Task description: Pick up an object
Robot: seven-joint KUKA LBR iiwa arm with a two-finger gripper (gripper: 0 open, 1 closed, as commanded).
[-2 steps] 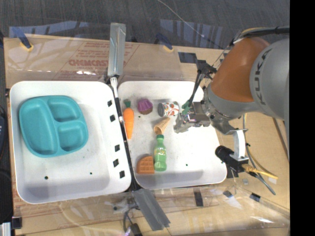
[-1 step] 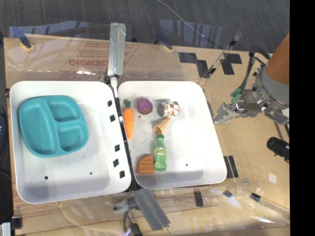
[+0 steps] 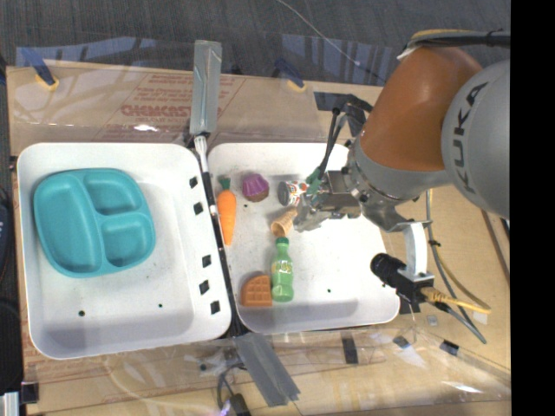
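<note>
A teal tray (image 3: pixel 94 221) lies in the left bin (image 3: pixel 52 319); the right bin (image 3: pixel 347 306) holds a carrot (image 3: pixel 226 215), waffle (image 3: pixel 256 291), green bottle (image 3: pixel 282 269) and cone (image 3: pixel 282 225). The gripper (image 3: pixel 305 204) hovers beside the cone (grip state unclear); it should centre over it before descending.

The divided plate (image 3: pixel 94 219) lies in the left bin (image 3: pixel 52 328). In the right bin (image 3: pixel 347 306), the toy carrot (image 3: pixel 226 215) lies leftmost, the bottle (image 3: pixel 282 269) beside the waffle (image 3: pixel 256 290), the grapes (image 3: pixel 254 186) behind.
</note>
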